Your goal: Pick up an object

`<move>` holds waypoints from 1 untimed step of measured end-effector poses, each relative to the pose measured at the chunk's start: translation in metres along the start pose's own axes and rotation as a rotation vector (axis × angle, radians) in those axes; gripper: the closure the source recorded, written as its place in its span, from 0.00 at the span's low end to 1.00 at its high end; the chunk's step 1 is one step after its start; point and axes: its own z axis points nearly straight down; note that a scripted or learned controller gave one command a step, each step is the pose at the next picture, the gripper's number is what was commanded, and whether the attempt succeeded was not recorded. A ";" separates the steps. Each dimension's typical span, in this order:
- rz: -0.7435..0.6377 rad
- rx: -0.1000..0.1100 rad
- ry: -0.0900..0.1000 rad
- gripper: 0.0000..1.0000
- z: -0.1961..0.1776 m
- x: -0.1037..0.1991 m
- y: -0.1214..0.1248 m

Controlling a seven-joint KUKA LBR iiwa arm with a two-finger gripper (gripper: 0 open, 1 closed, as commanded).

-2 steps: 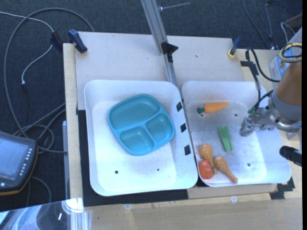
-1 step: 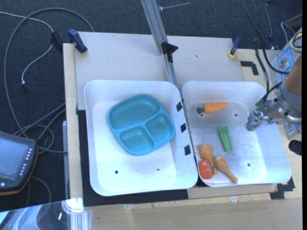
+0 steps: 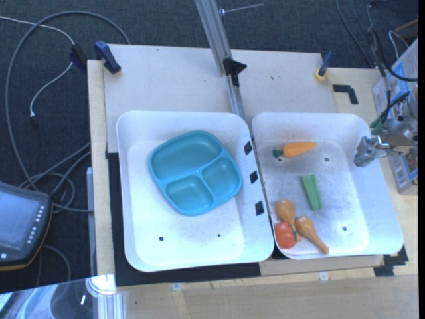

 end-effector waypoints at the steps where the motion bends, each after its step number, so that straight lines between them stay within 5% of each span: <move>1: 0.001 0.003 0.001 1.00 -0.031 0.000 0.001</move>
